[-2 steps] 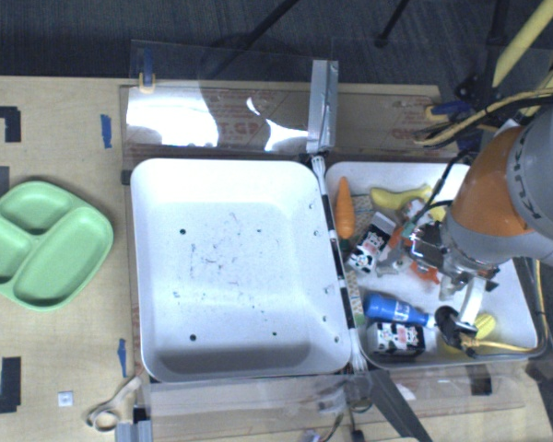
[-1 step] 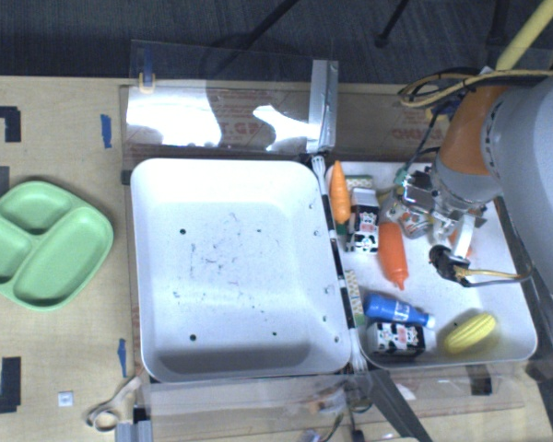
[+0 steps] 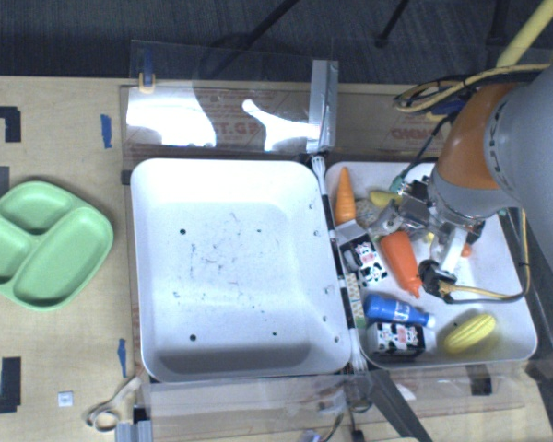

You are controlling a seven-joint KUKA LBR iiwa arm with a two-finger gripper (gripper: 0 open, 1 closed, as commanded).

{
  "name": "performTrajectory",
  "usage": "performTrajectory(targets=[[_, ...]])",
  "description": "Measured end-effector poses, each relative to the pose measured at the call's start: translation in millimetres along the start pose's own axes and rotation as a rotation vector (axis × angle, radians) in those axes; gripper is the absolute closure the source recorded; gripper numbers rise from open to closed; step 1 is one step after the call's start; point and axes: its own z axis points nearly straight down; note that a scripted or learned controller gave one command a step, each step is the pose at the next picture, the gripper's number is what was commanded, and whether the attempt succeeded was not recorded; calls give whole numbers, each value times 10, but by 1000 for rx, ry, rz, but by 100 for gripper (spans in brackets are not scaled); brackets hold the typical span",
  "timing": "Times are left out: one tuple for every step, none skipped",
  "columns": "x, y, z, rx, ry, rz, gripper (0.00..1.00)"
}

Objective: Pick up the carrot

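Since two carrots (image 3: 402, 261) lie in the right bin (image 3: 516, 339), you risk the gripper (image 3: 398, 217) nudging the cow block (image 3: 363, 258); whether it grips, you can't tell

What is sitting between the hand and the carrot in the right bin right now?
Nothing visible. The hand hangs over the right bin right beside the larger carrot. A second, smaller carrot lies at the bin's left wall, with small grey and yellow items between it and the hand.
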Motion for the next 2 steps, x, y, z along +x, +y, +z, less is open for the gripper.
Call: performTrajectory(targets=[[165, -254, -651, -1, 0, 134, 0], [-350, -340, 334, -4, 3, 174, 0]])
